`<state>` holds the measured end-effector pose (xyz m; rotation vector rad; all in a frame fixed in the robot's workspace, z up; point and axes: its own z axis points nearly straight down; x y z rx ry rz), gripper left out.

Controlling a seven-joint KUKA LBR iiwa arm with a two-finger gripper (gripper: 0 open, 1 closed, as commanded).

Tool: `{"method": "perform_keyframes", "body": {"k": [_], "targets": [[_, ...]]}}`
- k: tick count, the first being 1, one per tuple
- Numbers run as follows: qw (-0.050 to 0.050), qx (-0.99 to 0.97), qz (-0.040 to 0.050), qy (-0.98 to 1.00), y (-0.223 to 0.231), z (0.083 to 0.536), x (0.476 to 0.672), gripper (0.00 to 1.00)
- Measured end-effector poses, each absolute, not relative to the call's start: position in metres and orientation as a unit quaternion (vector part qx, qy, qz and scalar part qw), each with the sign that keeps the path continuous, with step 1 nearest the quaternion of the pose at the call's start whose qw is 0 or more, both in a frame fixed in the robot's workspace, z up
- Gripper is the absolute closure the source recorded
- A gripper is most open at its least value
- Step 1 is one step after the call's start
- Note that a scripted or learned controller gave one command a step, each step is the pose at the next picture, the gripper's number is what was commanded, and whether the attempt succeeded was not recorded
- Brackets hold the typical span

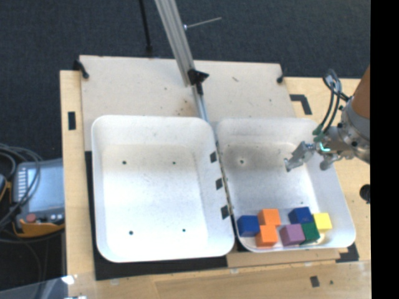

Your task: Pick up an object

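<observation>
We see the gripper (310, 156) at the right of the frame, hanging over the upper right part of the right bin (262, 136). Its 2 fingers (297, 157) stand spread apart with nothing between them, and they point toward the bin's bare floor.

The blocks sit well apart from it, clustered along the right bin's lower edge. From left to right we count a blue block (248, 225), 2 orange blocks (269, 227) touching each other, a purple block (291, 234), a green block (310, 232), a second blue block (300, 215) just above those, and a yellow block (322, 221) at the far right. All lie close together; several touch.

The left bin (106, 185) lies just beside the right one. A slanted aluminium rail (174, 33) runs from the top of the frame down to the bins' shared edge.
</observation>
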<state>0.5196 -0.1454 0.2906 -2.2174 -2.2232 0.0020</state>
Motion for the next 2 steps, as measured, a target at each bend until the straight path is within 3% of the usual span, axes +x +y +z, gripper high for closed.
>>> {"method": "perform_keyframes", "body": {"k": [1, 2], "targets": [[-0.001, -0.707, -0.0007, -0.707, -0.146, 0.293, 0.520, 0.00], [0.001, -0.709, 0.0011, -0.706, -0.137, 0.243, 0.520, 0.00]]}}
